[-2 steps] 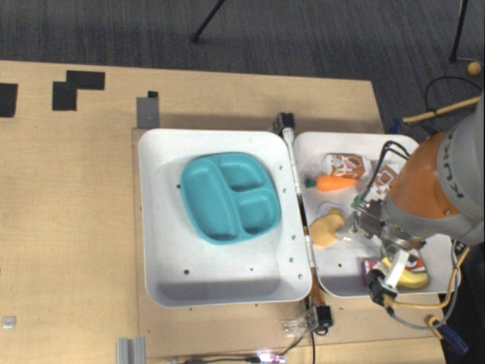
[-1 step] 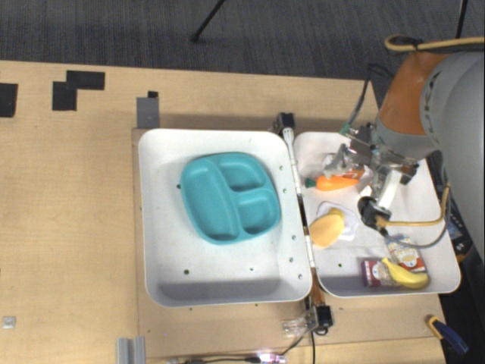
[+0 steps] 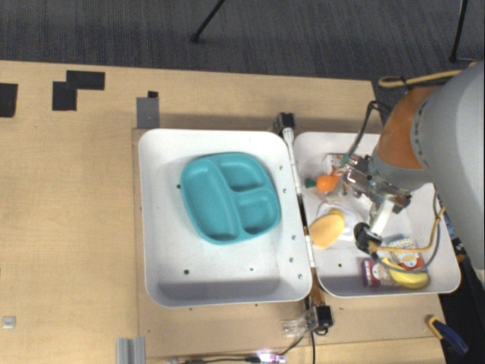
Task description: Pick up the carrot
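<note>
carrot (image 3: 326, 183) just left of gripper (image 3: 345, 179), right bin (image 3: 447, 279) | jaw opening: cannot tell, wrist hides it | risk: carrot nudged aside, or lemon (image 3: 326, 230) (just below carrot) bumped

Small orange carrot (image 3: 326, 183) lies in the right bin's upper-left area.

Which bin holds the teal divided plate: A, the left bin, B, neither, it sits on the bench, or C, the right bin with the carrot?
A: the teal divided plate lies inside the left bin, while the carrot sits in the right bin near the end effector.
</note>
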Tool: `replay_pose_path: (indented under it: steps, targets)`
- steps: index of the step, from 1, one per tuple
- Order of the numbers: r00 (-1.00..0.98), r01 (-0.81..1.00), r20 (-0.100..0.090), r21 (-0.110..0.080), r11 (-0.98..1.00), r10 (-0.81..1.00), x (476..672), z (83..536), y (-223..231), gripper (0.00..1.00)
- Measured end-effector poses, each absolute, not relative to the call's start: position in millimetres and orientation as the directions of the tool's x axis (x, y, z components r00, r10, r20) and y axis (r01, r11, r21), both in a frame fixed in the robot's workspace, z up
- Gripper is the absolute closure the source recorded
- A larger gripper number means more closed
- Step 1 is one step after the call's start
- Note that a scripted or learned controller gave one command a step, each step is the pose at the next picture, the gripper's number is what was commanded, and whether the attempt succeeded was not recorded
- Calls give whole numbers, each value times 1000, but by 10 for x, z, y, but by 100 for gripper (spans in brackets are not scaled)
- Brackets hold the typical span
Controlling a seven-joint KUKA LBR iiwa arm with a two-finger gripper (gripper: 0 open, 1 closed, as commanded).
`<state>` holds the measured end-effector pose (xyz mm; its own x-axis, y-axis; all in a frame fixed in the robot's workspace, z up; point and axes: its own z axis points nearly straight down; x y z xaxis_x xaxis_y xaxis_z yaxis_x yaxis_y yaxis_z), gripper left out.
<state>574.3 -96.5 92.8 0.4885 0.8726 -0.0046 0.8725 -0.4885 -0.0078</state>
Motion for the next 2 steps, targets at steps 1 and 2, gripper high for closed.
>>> replay_pose_path:
  steps: [1, 2]
  targets:
    - [499, 866, 4, 9, -499, 867, 5683, 884, -862, 0]
    - [635, 773, 5, 4, -635, 773, 5976, 876, -892, 0]
